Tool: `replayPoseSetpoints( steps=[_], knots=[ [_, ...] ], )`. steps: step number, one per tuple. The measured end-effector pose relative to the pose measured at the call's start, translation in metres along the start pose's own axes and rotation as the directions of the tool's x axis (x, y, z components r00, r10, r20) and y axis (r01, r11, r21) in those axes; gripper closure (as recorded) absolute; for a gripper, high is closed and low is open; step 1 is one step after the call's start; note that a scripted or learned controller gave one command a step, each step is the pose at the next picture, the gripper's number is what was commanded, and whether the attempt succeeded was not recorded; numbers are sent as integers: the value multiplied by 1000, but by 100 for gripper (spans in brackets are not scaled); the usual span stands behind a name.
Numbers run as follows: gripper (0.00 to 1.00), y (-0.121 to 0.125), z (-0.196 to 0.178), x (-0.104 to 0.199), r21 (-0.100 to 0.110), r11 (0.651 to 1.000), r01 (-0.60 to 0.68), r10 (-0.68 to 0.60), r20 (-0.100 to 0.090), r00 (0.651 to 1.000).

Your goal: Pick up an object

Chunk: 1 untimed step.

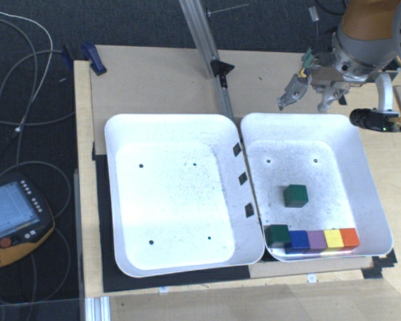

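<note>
Currently approaching | row of cubes [312,239] lining right bin's [367,172] near wall; lone green cube [295,195] sitting mid-bin, clear all round; gripper [312,97] hovering spread and empty beyond far rim | advice: descend centred, straddling green cube

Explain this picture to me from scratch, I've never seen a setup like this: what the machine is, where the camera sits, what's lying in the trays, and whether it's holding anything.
One camera looks down at a slant on a bench. The machine is a robot arm, grey with an orange band, reaching in from the right. At its end is a two-finger claw, open, hovering above the bench just behind the right bin, with nothing between its fingers. Two shallow white bins sit side by side. In the right one, a dark green cube sits alone mid-bin, and a row of blocks lines the front edge: green, blue, purple, yellow, orange. The left bin sits beside it.
</note>
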<state>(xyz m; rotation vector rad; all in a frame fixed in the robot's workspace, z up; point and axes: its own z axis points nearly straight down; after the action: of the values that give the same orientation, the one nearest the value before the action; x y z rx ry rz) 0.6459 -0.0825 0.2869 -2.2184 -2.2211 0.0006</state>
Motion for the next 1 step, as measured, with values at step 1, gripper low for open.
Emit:
replayPoseSetpoints(
  steps=[1],
  knots=[
    [0, -32, 172, -14, 9, 1000, -3, 3, -1, 1000]
  ],
)
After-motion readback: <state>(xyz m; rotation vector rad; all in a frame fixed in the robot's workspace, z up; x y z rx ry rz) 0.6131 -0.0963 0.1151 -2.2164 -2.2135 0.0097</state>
